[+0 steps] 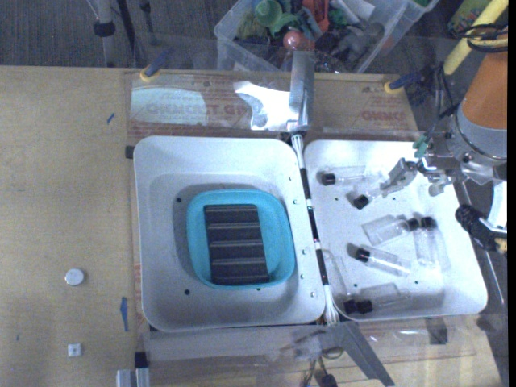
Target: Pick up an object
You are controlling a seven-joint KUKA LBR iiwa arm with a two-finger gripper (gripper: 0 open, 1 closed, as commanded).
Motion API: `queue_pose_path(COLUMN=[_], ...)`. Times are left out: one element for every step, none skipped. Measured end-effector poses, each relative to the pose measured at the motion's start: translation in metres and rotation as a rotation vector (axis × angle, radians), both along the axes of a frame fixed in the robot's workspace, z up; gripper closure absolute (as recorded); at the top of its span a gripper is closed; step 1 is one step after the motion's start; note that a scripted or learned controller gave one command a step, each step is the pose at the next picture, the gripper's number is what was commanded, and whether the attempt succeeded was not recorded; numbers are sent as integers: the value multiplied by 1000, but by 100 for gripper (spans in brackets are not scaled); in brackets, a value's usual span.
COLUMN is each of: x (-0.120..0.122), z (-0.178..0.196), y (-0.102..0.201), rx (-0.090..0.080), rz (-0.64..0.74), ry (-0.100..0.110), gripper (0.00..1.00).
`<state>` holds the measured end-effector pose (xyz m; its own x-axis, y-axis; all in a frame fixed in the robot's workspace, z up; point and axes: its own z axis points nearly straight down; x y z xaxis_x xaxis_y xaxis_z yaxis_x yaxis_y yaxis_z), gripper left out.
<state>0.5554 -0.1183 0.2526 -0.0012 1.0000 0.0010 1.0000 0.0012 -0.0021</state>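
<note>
Clear black-capped vial (372,302) at right bin's (472,297) front, hand (403,174) above bin's back, grip state unclear

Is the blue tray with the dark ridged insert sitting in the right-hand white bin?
No, the blue tray with its dark ridged insert lies in the left white bin.

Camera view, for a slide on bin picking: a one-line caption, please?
Gripper poised over the right bin of clear vials; blue tray in the left bin.
</note>
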Motion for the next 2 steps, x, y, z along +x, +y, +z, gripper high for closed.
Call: queue_pose_path(x=[2, 42], z=[-133, -165], y=[-16, -26], rx=[-4, -2], rz=[69, 89], ry=[-12, -8], gripper=[0, 0])
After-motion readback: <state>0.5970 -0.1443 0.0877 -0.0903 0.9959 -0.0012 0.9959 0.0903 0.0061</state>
